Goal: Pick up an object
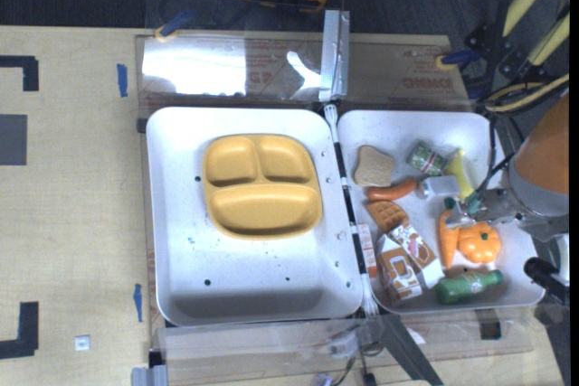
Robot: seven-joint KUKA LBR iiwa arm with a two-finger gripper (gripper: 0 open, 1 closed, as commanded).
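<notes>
The right bin (412,124) holds several toy foods. Among them are a bread slice (374,165), an orange carrot (395,190), a green can (423,159), a yellow piece (463,174), a brown waffle (388,214), a brown-and-white carton (403,260), an orange pumpkin (477,244) and a green bottle (468,286). My gripper (469,206) reaches in from the right, low over the right side of this bin, just above the pumpkin and beside a white piece (441,186). Nothing is seen lifted from the bin.
The left bin (172,221) carries a yellow divided tray (262,183). A clear plastic sheet (226,63) and a metal post (335,54) stand behind the bins. The arm's orange band (550,149) and cables (525,95) crowd the right edge.
</notes>
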